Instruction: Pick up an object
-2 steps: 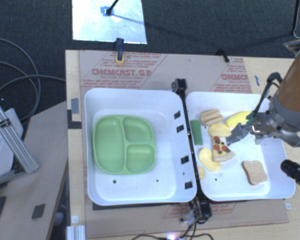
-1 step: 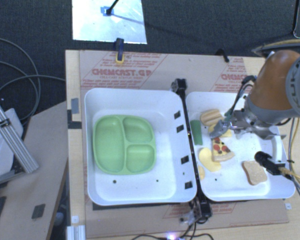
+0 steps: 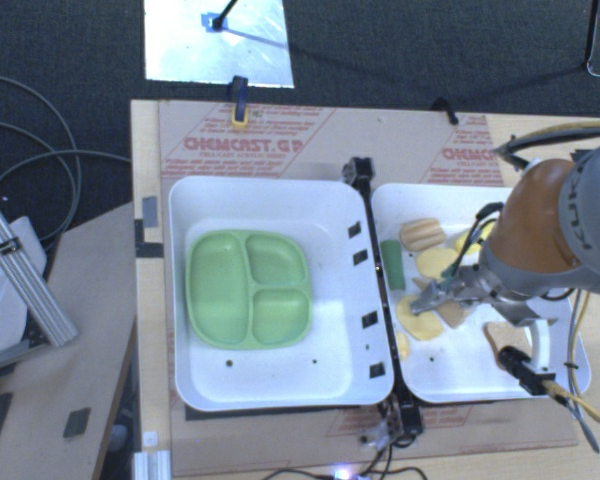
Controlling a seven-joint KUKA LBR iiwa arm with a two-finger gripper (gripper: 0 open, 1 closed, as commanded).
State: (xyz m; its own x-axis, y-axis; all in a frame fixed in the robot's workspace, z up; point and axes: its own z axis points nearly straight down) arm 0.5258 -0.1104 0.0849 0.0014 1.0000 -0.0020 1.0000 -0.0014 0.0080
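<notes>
You see green sectioned plate [image 3: 248, 288] in left bin [image 3: 270, 196], bare floor around it. Right bin [image 3: 460, 393]: tan bread-like piece [image 3: 421, 234], pale yellow slices [image 3: 438, 261] crowded near divider. Gripper [image 3: 427, 299] low over slices; jaw state: cannot tell. Arm covers bin's right side.

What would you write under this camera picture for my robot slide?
Robot gripper reaching among yellow pieces in the right bin; green tray in the left bin.
</notes>
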